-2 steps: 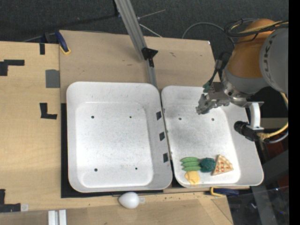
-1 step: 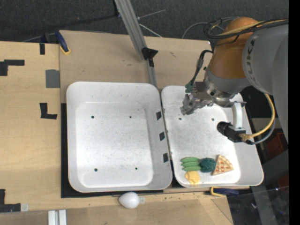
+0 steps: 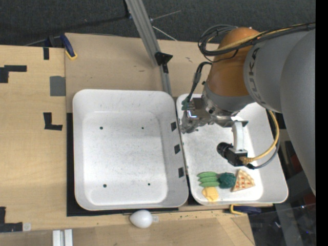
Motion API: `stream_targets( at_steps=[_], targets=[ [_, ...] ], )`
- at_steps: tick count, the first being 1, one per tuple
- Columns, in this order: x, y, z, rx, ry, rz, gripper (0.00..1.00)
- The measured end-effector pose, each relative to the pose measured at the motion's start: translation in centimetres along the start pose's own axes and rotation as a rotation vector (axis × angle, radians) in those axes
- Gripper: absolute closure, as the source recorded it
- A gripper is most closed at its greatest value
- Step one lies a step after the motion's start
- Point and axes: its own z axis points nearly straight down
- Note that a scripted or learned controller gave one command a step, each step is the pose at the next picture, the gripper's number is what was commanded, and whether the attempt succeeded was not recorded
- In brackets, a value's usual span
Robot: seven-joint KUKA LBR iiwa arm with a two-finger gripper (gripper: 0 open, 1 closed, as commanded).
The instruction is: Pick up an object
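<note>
We see the hand [image 3: 190,118] lowered over the upper left corner of the right bin [image 3: 274,188], well apart from the pizza-slice toy [image 3: 243,181], dark green piece [image 3: 226,179], green pod [image 3: 208,177] and yellow piece [image 3: 210,192] clustered at its near edge, likely because the arm is mid-approach. Its bulky wrist hides the grip, so we cannot tell its state. A white egg-like object [image 3: 141,219] lies on the surface below the left bin [image 3: 82,137].
</note>
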Motion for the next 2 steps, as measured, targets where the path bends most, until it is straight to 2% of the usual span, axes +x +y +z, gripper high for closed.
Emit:
stream_targets(
  at_steps=[1, 2],
  targets=[
    [4.3, -1.8, 0.0, 0.0, -0.001, 0.001, 1.0],
    [8.9, -3.0, -2.2, -0.004, 0.0, -0.001, 1.0]
  ],
)
